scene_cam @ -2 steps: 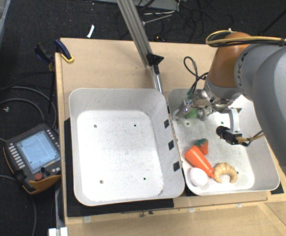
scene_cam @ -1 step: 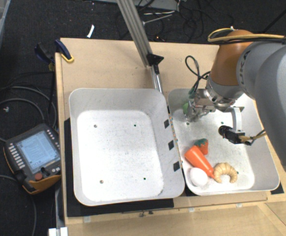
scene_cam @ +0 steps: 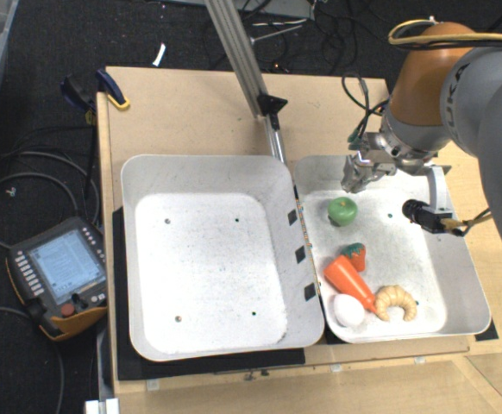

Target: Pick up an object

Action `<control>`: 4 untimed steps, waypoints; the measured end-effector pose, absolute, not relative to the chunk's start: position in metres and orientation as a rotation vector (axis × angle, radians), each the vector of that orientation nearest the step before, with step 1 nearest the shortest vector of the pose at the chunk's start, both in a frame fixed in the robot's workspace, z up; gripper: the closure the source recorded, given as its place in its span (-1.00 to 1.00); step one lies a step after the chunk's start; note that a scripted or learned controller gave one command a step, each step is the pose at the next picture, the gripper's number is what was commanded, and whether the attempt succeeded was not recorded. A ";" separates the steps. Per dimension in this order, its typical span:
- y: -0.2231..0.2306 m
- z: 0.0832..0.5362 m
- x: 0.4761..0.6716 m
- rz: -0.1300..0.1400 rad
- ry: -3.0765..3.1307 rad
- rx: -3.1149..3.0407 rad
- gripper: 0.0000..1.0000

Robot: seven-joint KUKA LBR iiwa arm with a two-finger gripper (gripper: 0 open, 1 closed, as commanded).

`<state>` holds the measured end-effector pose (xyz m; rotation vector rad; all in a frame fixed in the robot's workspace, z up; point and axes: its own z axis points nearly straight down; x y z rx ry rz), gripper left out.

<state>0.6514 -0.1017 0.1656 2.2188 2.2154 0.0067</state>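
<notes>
The arm (scene_cam: 458,84) reaches in from the right and hangs its claw (scene_cam: 355,179) over the far part of the right bin (scene_cam: 458,313), just above and a little beyond a green apple-like toy (scene_cam: 342,211). Whether the claw is apart or together cannot be told from here; its tip is a small dark blur against the white floor, and nothing can be seen between its parts. The other candidates lie in a cluster toward the near edge of that bin: an orange carrot (scene_cam: 348,279) lying at a slant, a small red piece (scene_cam: 355,254) just above it, a white egg-shaped thing (scene_cam: 348,310) touching the carrot's lower end, and a tan croissant (scene_cam: 396,301) beside it. The left bin (scene_cam: 139,179) sits alongside on the bench (scene_cam: 191,102). By my judgement this is the approach step, with the pick not yet made, and the green toy looks the likeliest target as it stands alone and nearest the claw. The next move would call for centring over that toy, coming down around it, and closing squarely, since a round shape may roll or squirt aside if caught off-centre
</notes>
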 end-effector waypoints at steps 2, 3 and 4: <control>-0.104 0.230 0.660 0.001 2.222 2.217 1.00; -0.056 0.222 0.627 -0.002 2.231 2.216 1.00; -0.013 0.215 0.602 -0.001 2.231 2.217 1.00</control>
